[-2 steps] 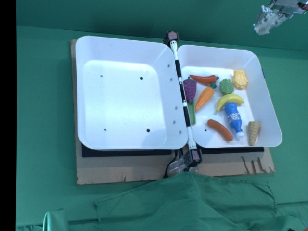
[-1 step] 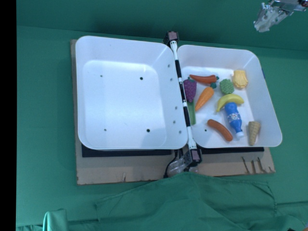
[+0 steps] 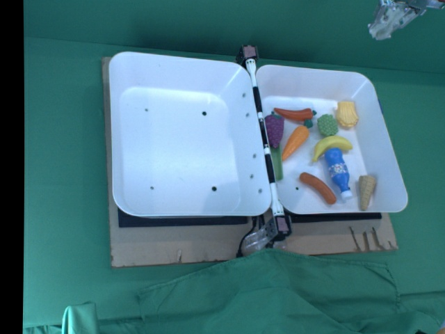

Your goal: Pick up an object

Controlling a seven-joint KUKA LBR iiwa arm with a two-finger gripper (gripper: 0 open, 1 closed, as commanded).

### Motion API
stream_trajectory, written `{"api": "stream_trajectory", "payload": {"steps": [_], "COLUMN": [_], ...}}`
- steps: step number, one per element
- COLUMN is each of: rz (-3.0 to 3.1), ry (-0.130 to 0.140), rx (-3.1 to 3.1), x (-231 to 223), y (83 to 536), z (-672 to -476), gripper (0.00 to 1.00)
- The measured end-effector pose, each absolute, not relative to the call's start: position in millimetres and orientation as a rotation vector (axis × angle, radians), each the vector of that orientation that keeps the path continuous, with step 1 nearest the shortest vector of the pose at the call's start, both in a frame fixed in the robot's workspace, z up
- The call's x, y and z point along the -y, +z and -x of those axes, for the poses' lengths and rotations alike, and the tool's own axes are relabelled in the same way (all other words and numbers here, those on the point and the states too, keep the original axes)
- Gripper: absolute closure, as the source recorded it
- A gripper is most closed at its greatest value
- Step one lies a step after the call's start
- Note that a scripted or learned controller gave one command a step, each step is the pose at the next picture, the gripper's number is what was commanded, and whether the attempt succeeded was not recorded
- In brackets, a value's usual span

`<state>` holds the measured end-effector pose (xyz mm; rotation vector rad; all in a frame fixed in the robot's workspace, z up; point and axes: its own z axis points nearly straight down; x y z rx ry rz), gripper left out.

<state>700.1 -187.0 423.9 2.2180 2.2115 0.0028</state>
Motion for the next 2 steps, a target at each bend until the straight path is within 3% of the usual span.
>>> {"api": "stream_trajectory", "payload": {"steps": [2], "rz": [-2.221], "ry": [0.0], "rx": [-2.214], "x": [186.8], "y": [428.6], "z": [-699.9], "gripper": [1.0]}}
